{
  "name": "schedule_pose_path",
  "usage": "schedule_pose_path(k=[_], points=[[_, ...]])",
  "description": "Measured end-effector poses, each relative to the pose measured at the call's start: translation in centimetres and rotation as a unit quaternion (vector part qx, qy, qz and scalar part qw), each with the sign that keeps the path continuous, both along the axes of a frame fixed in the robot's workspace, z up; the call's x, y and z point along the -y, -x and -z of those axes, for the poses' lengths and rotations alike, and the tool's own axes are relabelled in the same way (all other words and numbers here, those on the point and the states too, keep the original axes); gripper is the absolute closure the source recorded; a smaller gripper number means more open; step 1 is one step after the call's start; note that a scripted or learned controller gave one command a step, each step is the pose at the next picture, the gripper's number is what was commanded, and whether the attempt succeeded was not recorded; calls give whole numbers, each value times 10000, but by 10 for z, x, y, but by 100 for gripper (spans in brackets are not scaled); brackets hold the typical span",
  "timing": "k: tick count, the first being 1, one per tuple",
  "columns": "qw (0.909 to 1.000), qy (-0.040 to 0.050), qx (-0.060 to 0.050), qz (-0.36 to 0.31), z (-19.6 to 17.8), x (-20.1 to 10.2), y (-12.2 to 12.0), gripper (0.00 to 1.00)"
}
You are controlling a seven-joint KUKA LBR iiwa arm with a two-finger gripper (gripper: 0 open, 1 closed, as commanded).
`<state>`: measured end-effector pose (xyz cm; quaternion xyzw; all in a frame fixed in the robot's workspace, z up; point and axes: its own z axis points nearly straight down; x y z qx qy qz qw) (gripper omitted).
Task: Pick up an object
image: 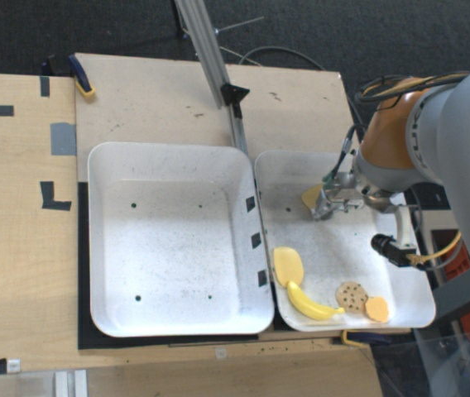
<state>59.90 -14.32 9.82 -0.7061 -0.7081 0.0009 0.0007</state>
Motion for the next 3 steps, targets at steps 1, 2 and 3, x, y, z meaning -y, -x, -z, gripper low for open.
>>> schedule_pose_path(k=[1, 2, 3], points=[[10000, 2, 24, 10, -43, 1, 2, 100], [10000, 6, 33, 10, -93, 8, -6, 100], [10000, 0, 19, 8, -116, 7, -6, 100]])
